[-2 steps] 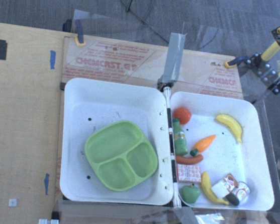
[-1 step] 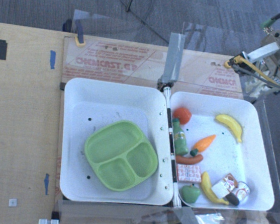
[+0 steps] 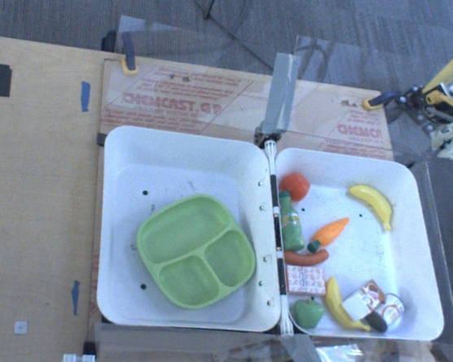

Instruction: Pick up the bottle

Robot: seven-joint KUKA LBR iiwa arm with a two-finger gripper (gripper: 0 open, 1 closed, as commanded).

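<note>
- My hand's state: I cannot tell, nothing here lets me judge it.
- The bottle [image 3: 291,225] I am after is the green one in the right bin [image 3: 419,210], lying lengthwise against that bin's left wall, just beside the divider between the two bins.
- Its dark cap end points toward the far side, touching or nearly touching a red tomato [image 3: 295,185] just above it.
- A carrot [image 3: 330,232] lies at a slant just right of the bottle, its green tip close to the bottle's lower end.
- Below the bottle lies a red sausage [image 3: 305,258], and below that a small pink-and-white box [image 3: 306,281].
- A green apple [image 3: 307,312] sits in the near left corner of the right bin.
- One banana [image 3: 373,203] lies near the far right of that bin, well apart from the bottle; a second banana [image 3: 339,305] curves along the near side.
- A white and red carton [image 3: 367,301] with a dark end rests by the second banana, near the bin's right corner.
- The left bin [image 3: 130,164] holds a green divided plate [image 3: 195,251] with three compartments, lying flat.
</note>
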